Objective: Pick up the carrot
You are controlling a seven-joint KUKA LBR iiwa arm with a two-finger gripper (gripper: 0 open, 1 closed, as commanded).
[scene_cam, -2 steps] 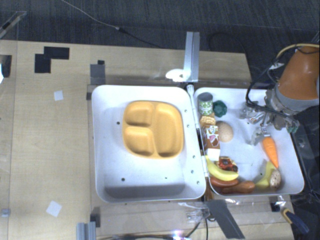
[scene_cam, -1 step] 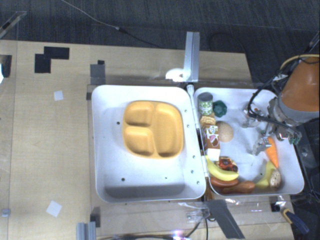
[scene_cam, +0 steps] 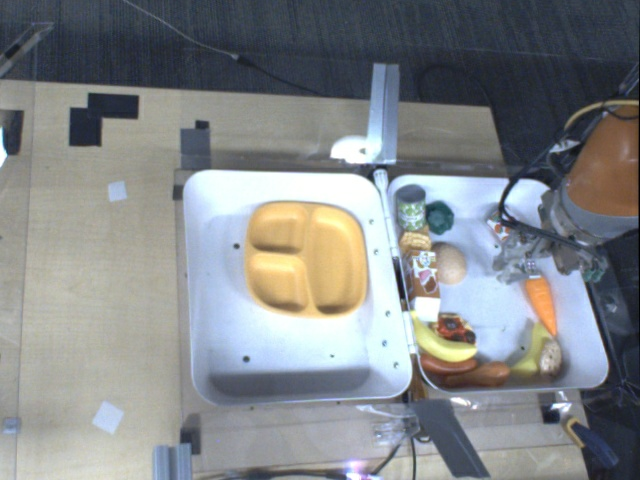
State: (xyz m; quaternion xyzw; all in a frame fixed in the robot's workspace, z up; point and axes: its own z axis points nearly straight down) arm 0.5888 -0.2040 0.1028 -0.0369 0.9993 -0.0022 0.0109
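Observation:
The orange carrot (scene_cam: 542, 304) lies in the right bin (scene_cam: 580, 373), near its right wall, with its thick end pointing up toward the gripper and its tip toward the bin's front. My gripper (scene_cam: 520, 265) hangs just above and left of the carrot's thick end, close to it or touching it. The grey wrist and the orange band (scene_cam: 606, 168) sit above it at the right. Whether anything is held cannot be made out from this angle.
The left bin (scene_cam: 215, 358) holds a yellow compartment plate (scene_cam: 305, 258). The right bin also has a can (scene_cam: 411, 208), a green piece (scene_cam: 439, 216), a beige ball (scene_cam: 451, 264), a banana (scene_cam: 443, 341), a sausage (scene_cam: 468, 374) and a yellow-green fruit (scene_cam: 535, 350).

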